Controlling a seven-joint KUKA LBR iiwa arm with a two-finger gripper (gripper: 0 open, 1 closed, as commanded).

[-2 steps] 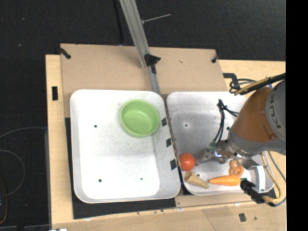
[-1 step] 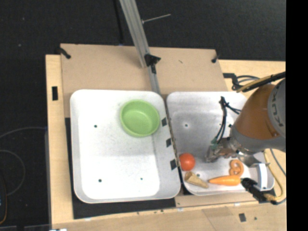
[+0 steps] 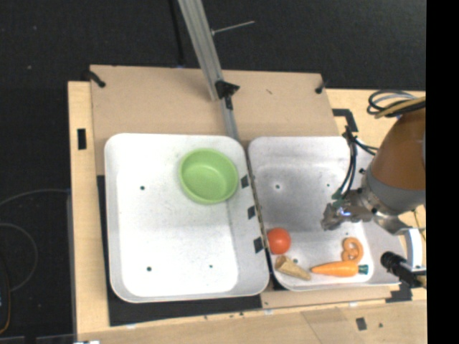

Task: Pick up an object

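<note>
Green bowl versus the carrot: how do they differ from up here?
The green bowl is round and hollow; the carrot is long and tapered. The bowl sits in the left bin, the carrot in the right bin near its front edge. The bowl stands alone; the carrot has small items close by. Both lie untouched, apart from the gripper.

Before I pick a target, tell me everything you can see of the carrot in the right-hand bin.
The carrot is a small orange toy-like piece, smooth and probably plastic, tapering to a point on its left end, with a small green stub at its right end. It lies flat and roughly horizontal on the floor of the right bin, close to the near rim. A tan wedge-shaped piece sits just off its tip, and an orange curled piece lies just above it; contact with either is unclear. The gripper hovers above, not touching it.
</note>
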